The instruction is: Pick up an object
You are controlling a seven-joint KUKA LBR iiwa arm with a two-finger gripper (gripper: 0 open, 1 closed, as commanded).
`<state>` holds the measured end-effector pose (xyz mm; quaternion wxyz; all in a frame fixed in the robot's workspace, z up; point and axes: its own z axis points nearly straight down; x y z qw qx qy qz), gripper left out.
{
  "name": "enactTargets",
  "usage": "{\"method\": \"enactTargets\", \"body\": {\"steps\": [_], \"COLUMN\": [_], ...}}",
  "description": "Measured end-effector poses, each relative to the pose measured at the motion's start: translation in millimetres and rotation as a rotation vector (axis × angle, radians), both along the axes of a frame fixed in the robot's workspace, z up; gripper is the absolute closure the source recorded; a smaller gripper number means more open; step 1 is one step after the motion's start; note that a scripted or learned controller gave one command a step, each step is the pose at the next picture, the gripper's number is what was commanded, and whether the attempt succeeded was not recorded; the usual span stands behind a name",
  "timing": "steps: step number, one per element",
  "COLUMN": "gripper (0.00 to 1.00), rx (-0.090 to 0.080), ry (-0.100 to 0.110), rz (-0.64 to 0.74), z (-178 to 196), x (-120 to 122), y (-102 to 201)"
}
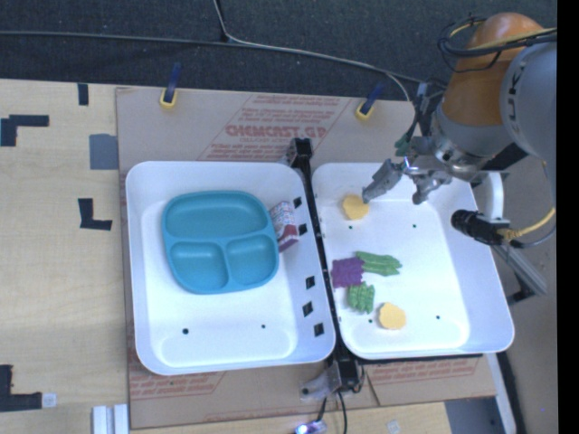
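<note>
My gripper [401, 188] hangs over the back of the right bin [452, 269], open, with nothing between its two spread fingers. Its left finger [378, 184] ends just above and to the right of a small yellow piece [355, 208]. Further forward in the same bin lie a purple piece [346, 271], a long green piece [378, 262], a smaller green piece [362, 297] and a round yellow piece [391, 316].
The left bin [154, 333] holds a blue divided plate [220, 240] and a small red-and-white object [286, 224] against its right wall. A black divider with clips [312, 269] runs between the bins. Cables cross the dark bench behind.
</note>
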<state>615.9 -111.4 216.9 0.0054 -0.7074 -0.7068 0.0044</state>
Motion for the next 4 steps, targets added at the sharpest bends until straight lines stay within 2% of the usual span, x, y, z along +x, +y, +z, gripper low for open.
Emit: {"method": "enactTargets", "body": {"steps": [1, 3, 4], "gripper": [0.00, 0.00, 0.00], "rx": [-0.001, -0.002, -0.003], "ry": [-0.012, -0.007, -0.014], "rz": [0.003, 0.003, 0.003], "z": [6.7, -87.1, -133.6], "x": [2.6, 7.2, 7.3], "y": [0.2, 13.2, 13.7]}}
